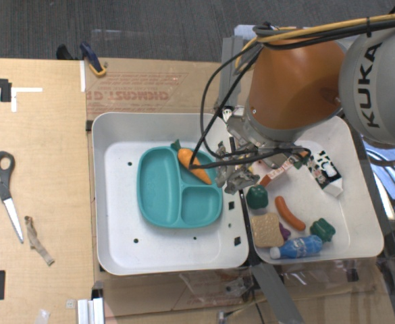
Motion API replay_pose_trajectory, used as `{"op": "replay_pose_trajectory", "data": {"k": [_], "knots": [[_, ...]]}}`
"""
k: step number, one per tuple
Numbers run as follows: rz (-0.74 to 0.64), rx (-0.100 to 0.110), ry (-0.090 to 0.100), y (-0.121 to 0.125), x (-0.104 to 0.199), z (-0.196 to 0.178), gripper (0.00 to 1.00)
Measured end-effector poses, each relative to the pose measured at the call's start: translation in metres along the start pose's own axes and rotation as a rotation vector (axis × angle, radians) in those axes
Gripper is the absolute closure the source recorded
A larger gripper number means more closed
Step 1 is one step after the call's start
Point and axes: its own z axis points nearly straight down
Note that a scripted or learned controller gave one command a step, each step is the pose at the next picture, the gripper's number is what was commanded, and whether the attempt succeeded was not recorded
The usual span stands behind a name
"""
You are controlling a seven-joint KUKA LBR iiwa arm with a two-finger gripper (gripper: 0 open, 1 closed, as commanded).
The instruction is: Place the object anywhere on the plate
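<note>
A teal divided plate lies in the left white bin. An orange carrot with a green top rests on the plate's upper right rim, lying partly over the top right compartment. A black cable crosses in front of it. My gripper hangs below the orange wrist band, just right of the plate over the divide between the two bins, a short way from the carrot's tip. Cables and the wrist hide much of it, and nothing shows in its grasp.
The right bin holds a dark green piece, a red sausage, a tan slice, a blue bottle, a green block and a white box. Scissors lie on the bench at far left.
</note>
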Motion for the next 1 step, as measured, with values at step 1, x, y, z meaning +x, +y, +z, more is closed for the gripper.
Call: {"op": "replay_pose_trajectory", "data": {"k": [1], "knots": [[0.000,0.000,0.000,0.0000,0.0001,0.0000,0.00]]}}
